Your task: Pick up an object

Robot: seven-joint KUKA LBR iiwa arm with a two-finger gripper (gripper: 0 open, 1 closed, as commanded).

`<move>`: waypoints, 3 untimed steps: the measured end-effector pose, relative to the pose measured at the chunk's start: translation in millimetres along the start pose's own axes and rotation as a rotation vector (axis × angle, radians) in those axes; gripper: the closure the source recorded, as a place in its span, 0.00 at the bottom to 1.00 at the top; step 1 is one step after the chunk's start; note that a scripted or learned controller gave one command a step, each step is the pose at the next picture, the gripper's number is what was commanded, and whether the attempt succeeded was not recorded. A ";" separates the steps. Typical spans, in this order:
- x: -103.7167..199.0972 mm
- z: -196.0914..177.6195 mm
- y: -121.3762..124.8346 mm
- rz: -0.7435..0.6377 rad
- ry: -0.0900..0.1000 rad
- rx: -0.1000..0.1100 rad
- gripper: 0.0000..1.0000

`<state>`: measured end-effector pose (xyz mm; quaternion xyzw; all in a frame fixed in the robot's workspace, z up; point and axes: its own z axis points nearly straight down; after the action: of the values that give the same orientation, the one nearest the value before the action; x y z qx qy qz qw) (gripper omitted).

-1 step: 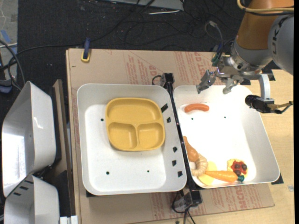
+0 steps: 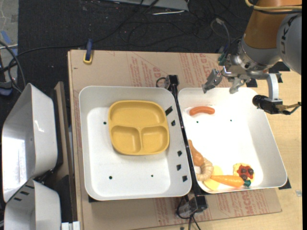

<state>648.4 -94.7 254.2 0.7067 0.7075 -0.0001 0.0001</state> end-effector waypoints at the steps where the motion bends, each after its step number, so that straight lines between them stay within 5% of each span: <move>1: -1.8 63.8 -0.3 0.002 0.000 0.005 0.00; 3: -7.6 163.7 -5.0 0.002 0.000 0.002 0.00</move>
<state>643.4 -102.3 90.4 0.7075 0.7067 -0.0008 -0.0007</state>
